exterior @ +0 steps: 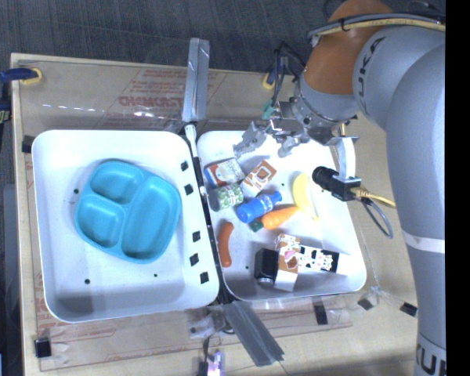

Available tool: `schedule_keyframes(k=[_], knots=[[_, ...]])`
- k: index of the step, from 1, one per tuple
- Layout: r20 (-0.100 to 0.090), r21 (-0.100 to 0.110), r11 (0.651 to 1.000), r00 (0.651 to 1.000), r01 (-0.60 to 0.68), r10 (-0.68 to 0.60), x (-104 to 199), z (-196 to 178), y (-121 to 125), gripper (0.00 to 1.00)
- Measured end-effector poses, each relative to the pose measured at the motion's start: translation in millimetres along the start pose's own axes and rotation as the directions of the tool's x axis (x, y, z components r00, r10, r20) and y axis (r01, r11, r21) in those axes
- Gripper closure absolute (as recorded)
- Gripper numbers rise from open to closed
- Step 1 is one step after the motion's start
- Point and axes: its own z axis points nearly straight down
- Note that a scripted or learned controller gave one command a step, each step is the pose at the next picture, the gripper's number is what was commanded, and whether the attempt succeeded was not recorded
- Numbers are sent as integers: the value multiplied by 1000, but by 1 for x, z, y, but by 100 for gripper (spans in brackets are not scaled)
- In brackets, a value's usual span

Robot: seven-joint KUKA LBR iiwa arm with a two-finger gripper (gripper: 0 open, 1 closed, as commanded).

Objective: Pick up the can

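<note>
The can (222,171), with a blue, red and white label, lies on its side at the left of the right bin (352,266), near the divider. A greenish item (228,197) rests just in front of it. My gripper (268,139) hangs over the back of the right bin, up and to the right of the can and apart from it. Its fingers are spread open with nothing between them.
A small red-and-white carton (259,177), blue bottle (258,207), carrot (280,218), banana (301,194), red sausage (225,244), cow-patterned carton (305,259) and a black object (265,265) crowd the right bin. The left bin (55,280) holds a blue divided tray (129,210).
</note>
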Motion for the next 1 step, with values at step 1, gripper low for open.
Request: schedule_keyframes(k=[1], knots=[[1,-4,995,995,-102,102,-42,107,9,0]])
